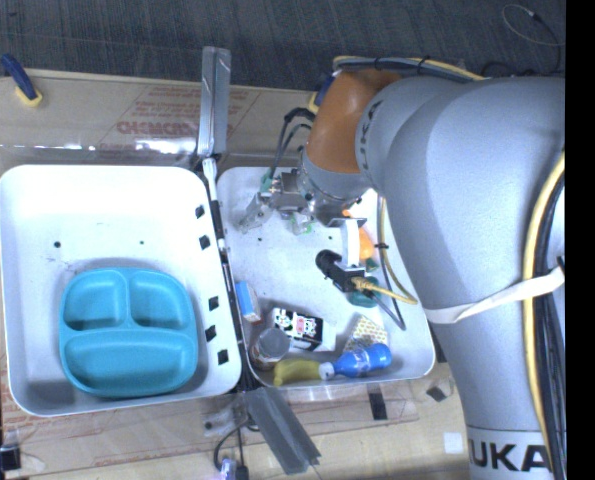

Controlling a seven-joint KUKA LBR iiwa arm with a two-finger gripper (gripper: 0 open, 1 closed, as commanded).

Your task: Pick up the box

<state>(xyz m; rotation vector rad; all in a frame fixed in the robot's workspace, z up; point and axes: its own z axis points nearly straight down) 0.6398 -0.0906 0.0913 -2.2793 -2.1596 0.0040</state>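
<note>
The box (297,327) is small and black and white with a pink mark. It lies flat near the front of the right bin (277,258), among other items. My gripper (275,208) hangs over the back left part of that bin, well behind the box and apart from it. Nothing shows in its grasp. The grey arm with its orange band (342,118) covers the bin's back right corner.
Around the box lie a grey round item (269,344), a yellow item (293,371), a blue bottle (363,360), a netted yellow item (368,326) and a small blue piece (245,298). The left bin (37,208) holds a blue divided tray (129,330).
</note>
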